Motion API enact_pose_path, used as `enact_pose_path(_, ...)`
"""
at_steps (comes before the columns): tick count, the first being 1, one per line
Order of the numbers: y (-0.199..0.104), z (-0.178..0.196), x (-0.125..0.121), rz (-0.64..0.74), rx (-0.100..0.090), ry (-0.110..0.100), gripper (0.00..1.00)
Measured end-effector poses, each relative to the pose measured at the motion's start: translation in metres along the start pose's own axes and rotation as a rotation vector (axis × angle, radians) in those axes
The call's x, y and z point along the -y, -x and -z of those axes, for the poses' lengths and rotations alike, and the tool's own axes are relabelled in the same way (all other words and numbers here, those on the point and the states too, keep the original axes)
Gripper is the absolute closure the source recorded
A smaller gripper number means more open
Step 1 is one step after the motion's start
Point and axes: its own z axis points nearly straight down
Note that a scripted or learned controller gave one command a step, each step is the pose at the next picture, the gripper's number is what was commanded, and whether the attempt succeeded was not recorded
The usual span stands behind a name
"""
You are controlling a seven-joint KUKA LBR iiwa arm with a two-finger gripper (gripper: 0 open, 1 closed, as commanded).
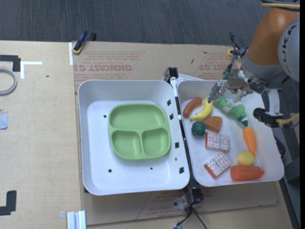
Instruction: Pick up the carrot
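Carrot [249, 140] lies in the right-hand bin [272, 142], towards that bin's 3 o'clock wall, its long axis running close to 12-to-6 with the green-tipped end at 12 and the orange body tapering toward 6. From the claw [220, 87] the carrot sits at roughly 4 o'clock, near but clearly apart, with a green-and-white packet [229, 107] lying between the two. Claw state: it hovers low over the bin's 12 o'clock end, just beside the tip of the banana [203, 111]; whether it is spread or closed cannot be told at this size, and nothing is seen gripped in it. Judgement: the coming move calls for a shift toward 4 o'clock and a wrist set square across the carrot's length. Nearest the camera in the right-hand bin are a fat orange-red sausage-shaped piece [246, 173], a yellow lemon [245, 158] touching the carrot's lower end, and two patterned cartons [217, 164]; farther in come a dark green floret [198, 128], a waffle-like orange block [213, 123], the banana and a red-orange sausage [191, 106]. The left-hand bin [93, 142] holds a green three-compartment plate [139, 130], with nothing seen in its compartments. Both bins rest on the bench [38, 151].
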Motion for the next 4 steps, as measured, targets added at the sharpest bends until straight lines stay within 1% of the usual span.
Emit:
enact_pose_path(1,0.048,-0.038,-0.028,-0.075,0.001,0.001,0.0)
enact_pose_path(2,0.087,-0.1,0.031,-0.111,0.0,0.0,0.0)
enact_pose_path(3,0.085,-0.1,0.096,0.029,-0.001,0.001,0.0)
enact_pose_path(4,0.085,-0.09,0.095,0.027,0.0,0.003,1.0)
